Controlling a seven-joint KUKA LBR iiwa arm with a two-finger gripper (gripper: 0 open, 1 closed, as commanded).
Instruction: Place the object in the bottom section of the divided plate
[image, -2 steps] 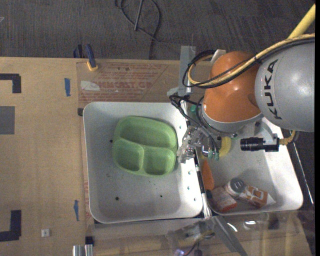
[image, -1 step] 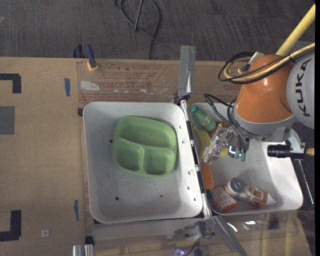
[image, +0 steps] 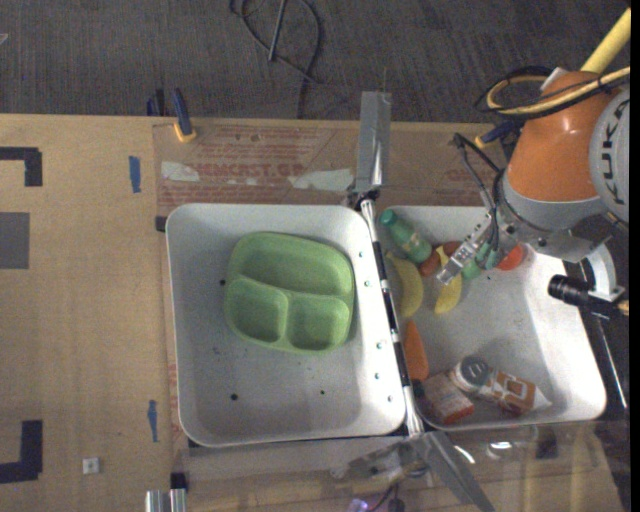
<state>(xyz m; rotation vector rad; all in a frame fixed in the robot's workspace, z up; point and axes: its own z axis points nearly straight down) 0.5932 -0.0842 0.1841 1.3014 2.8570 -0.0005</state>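
While the claw (image: 466, 252) hangs low in the right bin (image: 560, 340), among the toy food, I cannot tell if it is open or closed, and no object is seen in it. I judge the step is picking: a banana (image: 405, 283) and a bottle (image: 408, 236) lie just beside it. Next it must grip one thing and carry it left to the green plate (image: 291, 292), which lies in the left bin (image: 200, 330). The arm (image: 560, 150) reaches in from the right, bent down over the bin.
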